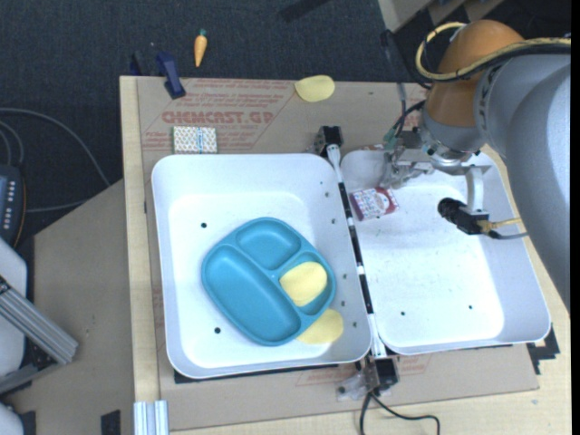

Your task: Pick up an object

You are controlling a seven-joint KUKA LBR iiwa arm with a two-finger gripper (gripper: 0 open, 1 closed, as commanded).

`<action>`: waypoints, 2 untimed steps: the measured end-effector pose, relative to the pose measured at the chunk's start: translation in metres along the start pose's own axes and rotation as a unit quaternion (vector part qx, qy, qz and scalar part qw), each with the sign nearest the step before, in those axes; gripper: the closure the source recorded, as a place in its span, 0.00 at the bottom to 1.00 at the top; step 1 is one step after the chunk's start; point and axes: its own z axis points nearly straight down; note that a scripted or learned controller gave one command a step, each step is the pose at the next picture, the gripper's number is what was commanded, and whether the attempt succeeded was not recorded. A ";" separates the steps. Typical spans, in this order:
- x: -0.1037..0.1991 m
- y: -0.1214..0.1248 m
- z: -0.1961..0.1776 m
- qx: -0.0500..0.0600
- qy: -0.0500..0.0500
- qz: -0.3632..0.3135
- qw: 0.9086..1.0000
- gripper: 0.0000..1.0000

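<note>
A wooden bench (100, 270) carries two white bins. In the left bin (181, 198) lies a blue divided plate (258, 279), a yellow piece (304, 282) in one compartment, another (320, 329) just beside it. In the right bin (471, 306), a red-and-white packet (372, 203) lies at the far left corner, the gripper (396, 172) hanging just above it; its grip cannot be told

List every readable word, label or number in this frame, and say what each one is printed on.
"CHEMCAST GP", red print, on the brown board under the bins.
Smaller red lines above and below it: too blurred to read.
Patterned packet on the board: print too small.
Red-and-white wrapper in the right bin: unreadable.
</note>
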 end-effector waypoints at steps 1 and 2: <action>0.000 0.000 0.000 0.000 0.000 0.000 1.000 0.00; -0.067 -0.066 0.011 0.003 0.000 0.002 1.000 0.00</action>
